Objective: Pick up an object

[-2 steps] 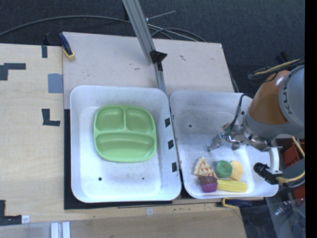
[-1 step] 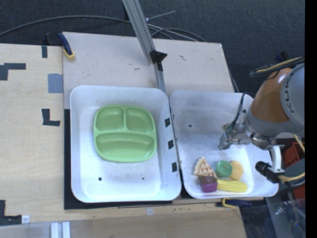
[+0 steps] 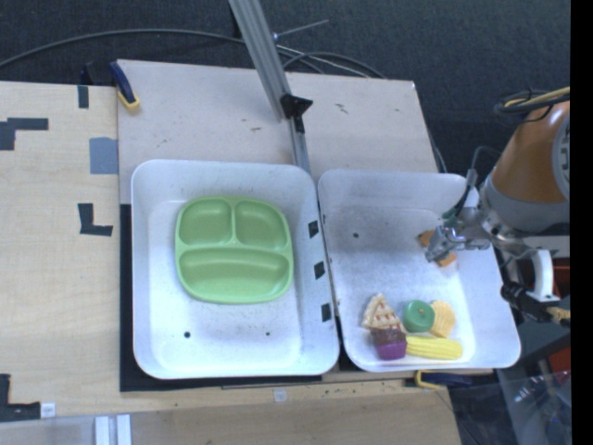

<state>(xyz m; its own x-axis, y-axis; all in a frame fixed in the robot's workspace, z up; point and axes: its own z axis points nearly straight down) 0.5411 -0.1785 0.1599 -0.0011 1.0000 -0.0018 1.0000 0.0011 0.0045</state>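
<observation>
A wooden bench [image 3: 56, 248] is bearing two white bins. The left bin [image 3: 148, 276] is holding a green divided plate [image 3: 234, 250] at its centre. The right bin [image 3: 389, 211] is holding toy foods at 6 o'clock: a waffle wedge [image 3: 378, 311], corn cob [image 3: 434, 348], green round piece [image 3: 419, 315], purple piece [image 3: 389, 345]. At 3 o'clock the gripper [image 3: 445, 245] is hanging over a small orange object [image 3: 435, 248]; whether it is spread or pinching cannot be told.

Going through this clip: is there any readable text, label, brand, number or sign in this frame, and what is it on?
None can be read.
The green plate, both white bins and the toy food carry no print.
The dark tape patches on the bench are plain shapes, not letters.
</observation>
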